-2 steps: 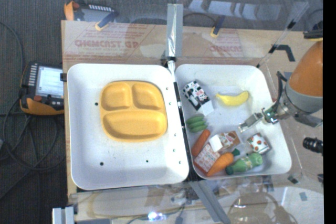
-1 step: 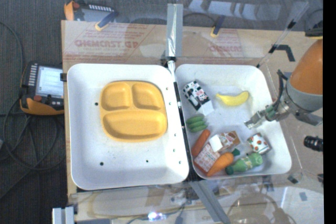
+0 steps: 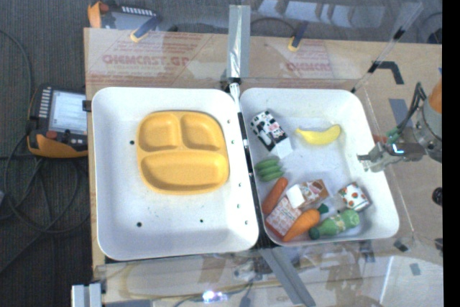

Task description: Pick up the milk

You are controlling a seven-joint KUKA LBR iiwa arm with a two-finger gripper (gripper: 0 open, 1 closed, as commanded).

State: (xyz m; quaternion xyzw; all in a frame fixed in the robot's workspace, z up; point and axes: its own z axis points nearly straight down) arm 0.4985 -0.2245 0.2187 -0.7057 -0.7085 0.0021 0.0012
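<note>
The milk (image 3: pixel 270 130), a small carton printed with black and white cow patches, lies tilted on the floor of the right bin (image 3: pixel 357 106), near the bin's far left corner and just beside the wall it shares with the left bin (image 3: pixel 108 176). Nothing touches it. A banana (image 3: pixel 320 134) lies to its right, towards the middle of the far half of the bin, apart from the carton. Just in front of the milk, against the same left wall, sit green pea pods (image 3: pixel 269 169), and in front of those a carrot (image 3: pixel 274 195) slants towards the near edge. A red and white carton (image 3: pixel 297 203) lies beside that carrot, with a second carrot (image 3: pixel 302 223) along the near wall, a green vegetable (image 3: pixel 336 223) next to it in the near right part, and a small red and white box (image 3: pixel 354 197) just behind that.

The gripper (image 3: pixel 375 157) hangs at the right edge of the right bin, about midway along that wall, well apart from the milk, with the banana between them. The arm reaches in from the right; little more than its wrist shows. Whether its jaws are wide or narrow cannot be told.

The left bin holds a yellow divided tray (image 3: pixel 183 151), lying flat near its middle.
</note>
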